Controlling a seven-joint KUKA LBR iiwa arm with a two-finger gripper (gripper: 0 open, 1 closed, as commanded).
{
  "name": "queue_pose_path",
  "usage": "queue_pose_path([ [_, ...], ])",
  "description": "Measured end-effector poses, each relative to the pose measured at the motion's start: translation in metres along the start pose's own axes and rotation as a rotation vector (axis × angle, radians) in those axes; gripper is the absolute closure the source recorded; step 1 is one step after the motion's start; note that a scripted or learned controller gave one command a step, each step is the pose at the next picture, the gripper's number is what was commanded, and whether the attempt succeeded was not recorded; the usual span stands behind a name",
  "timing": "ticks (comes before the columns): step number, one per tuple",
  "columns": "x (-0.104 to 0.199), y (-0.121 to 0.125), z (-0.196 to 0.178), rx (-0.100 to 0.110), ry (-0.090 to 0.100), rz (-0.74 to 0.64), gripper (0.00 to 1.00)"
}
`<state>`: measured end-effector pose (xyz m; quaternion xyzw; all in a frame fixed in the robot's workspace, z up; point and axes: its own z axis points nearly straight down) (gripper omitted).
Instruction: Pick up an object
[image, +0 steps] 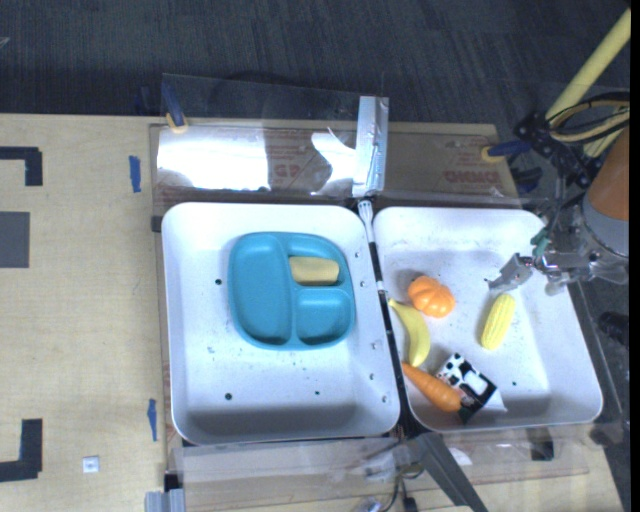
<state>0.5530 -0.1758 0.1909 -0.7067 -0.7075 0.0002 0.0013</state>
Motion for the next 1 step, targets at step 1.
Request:
queue_pose_path([
  [1,-0.0242,0.0008,0.0941,-0.006,0.000,0.015,0.00],
])
